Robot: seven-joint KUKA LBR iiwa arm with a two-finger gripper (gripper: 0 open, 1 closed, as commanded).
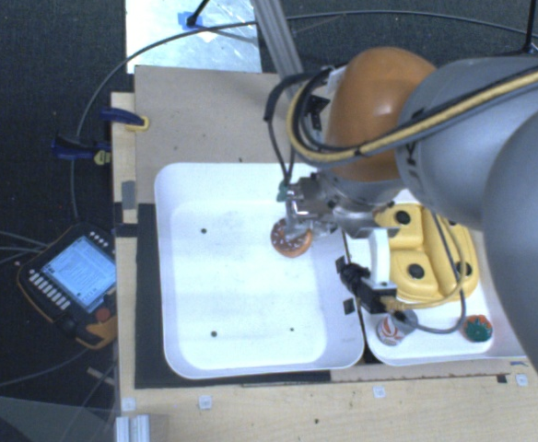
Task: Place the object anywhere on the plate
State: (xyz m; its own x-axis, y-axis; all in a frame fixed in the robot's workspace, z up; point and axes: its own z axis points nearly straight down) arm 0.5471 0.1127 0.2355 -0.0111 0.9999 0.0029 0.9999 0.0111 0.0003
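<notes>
A small brown ring-shaped object (292,239), like a toy doughnut, is over the right part of the left white bin (204,339). My gripper (296,217) is directly above it, its tip meeting the object's upper edge. The wrist hides the contact, so a hold is not visible. The yellow plate (427,258) lies in the right bin (435,353), to the right of the gripper, and the arm partly covers it.
A small round item (391,331) and a green and red ball (477,329) lie at the front of the right bin. A black cable clip (361,284) hangs off the arm over the divide between the bins. A teach pendant (71,279) sits left of the bench.
</notes>
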